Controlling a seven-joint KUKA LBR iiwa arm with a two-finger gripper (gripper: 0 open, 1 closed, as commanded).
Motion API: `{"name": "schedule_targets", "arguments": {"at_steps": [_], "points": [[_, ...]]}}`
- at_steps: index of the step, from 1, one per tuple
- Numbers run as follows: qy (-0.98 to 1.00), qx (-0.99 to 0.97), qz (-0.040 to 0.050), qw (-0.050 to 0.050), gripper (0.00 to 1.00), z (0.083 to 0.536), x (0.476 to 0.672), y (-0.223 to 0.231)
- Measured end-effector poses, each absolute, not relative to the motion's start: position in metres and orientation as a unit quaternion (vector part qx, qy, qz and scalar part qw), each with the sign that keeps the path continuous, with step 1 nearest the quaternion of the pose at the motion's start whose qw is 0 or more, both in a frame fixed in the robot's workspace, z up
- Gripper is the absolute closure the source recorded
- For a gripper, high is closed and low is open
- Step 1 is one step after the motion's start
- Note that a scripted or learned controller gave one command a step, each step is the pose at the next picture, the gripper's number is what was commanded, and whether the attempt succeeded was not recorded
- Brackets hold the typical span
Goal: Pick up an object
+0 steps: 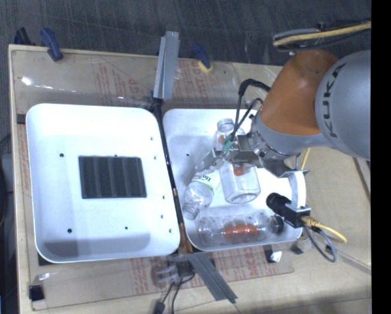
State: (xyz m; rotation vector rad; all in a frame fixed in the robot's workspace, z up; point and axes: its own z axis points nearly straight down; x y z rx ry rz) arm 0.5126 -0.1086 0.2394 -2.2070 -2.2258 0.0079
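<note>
Your arm [313, 103] reaches over the right bin [186, 133], with clear containers lying beneath it.

From your camera, the grey and orange arm covers the right bin's 1 to 3 o'clock side. The left bin [45, 129] sits just beside it and has a dark ribbed panel [112, 176] at its centre. In the right bin, a long bottle [238, 228] with something orange inside lies on its side along the 6 o'clock wall. A wide jar [241, 183] sits near the middle. A labelled bottle [199, 191] lies tilted at about 8 o'clock, near the wall shared with the left bin. A small bottle [224, 131] is toward 12 o'clock. The gripper [231, 149] hangs between the small bottle and the jar, very close to both. You cannot tell how wide it stands or whether it holds anything.
</note>
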Motion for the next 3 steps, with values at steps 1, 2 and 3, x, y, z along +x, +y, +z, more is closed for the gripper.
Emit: {"name": "schedule_targets", "arguments": {"at_steps": [1, 2, 3], "points": [[-0.74, -0.673, 0.0017, 0.002, 0.0, 0.233, 0.556, -0.196], [-0.782, -0.623, 0.0009, 0.001, 0.0, 0.108, 0.597, -0.173], [-0.789, -0.614, -0.0068, -0.025, 0.0, 0.107, 0.553, -0.147]]}}
